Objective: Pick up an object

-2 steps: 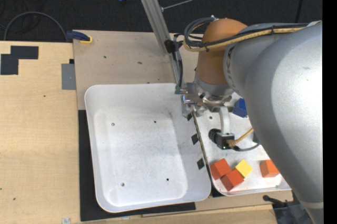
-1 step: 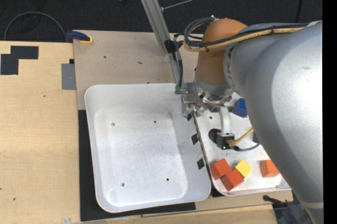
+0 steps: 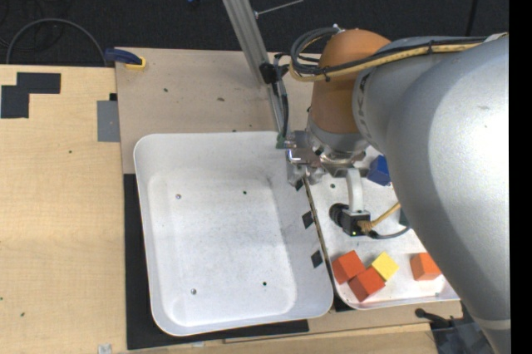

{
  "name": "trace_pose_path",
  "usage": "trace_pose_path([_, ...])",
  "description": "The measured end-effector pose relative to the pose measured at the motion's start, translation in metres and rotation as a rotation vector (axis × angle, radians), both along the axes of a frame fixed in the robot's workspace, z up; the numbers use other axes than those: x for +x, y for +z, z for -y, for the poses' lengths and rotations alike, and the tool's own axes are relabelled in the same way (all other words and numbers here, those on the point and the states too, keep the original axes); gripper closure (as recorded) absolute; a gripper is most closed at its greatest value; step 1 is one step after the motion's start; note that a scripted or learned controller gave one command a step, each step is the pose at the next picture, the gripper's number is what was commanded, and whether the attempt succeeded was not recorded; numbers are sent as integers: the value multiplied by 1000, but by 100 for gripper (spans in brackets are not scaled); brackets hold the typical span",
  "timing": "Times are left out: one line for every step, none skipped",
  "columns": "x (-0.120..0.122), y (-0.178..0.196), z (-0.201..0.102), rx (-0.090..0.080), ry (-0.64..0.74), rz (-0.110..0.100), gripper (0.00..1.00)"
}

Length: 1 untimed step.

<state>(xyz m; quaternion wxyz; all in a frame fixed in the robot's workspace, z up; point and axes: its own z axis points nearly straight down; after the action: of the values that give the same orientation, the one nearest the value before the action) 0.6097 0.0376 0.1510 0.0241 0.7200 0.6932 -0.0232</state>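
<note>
A pale wooden bench point(image 3: 58, 203) carries the left bin point(image 3: 143, 178) and the right bin point(image 3: 399, 292) side by side on a black mat, with a slanted aluminium rail point(image 3: 245, 20) rising behind them against a dark backdrop. The gripper point(image 3: 318, 165) stands low over the right bin's inner edge, touching no object; how far it is open cannot be told. Three orange blocks point(image 3: 348, 265) and a yellow block point(image 3: 385, 266) lie at that bin's front, well apart from the gripper, and a blue block point(image 3: 379, 170) lies beside the wrist.
</note>
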Motion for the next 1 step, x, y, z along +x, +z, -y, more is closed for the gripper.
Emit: trace_pose_path([0, 0, 0, 0, 0, 0, 100])
